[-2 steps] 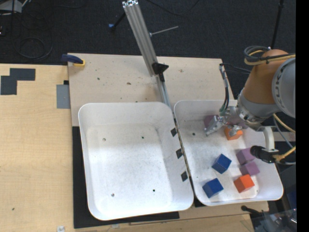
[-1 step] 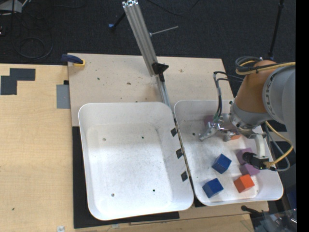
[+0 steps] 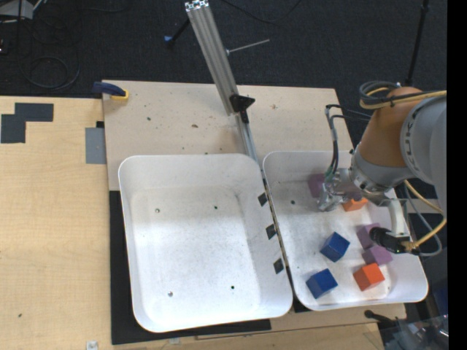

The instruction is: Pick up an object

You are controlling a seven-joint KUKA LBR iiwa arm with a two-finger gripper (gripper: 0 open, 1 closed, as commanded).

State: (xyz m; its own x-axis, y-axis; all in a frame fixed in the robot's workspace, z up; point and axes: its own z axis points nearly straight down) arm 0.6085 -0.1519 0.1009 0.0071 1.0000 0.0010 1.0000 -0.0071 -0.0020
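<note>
Small blocks in right bin [image 3: 408,292]: two blue blocks [image 3: 335,246] [image 3: 321,282], orange block [image 3: 369,275], purple block [image 3: 378,254]. Another purple block [image 3: 316,185] and orange one [image 3: 355,204] half hidden by end effector [image 3: 330,200]. Cannot tell its grip. Blocks look hard, boxy, plain-colored. Bins white, smooth, on table [image 3: 168,122].

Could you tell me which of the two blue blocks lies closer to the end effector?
The upper blue block, mid-bin; the other blue block sits by the front rim, farther from the end effector.
</note>
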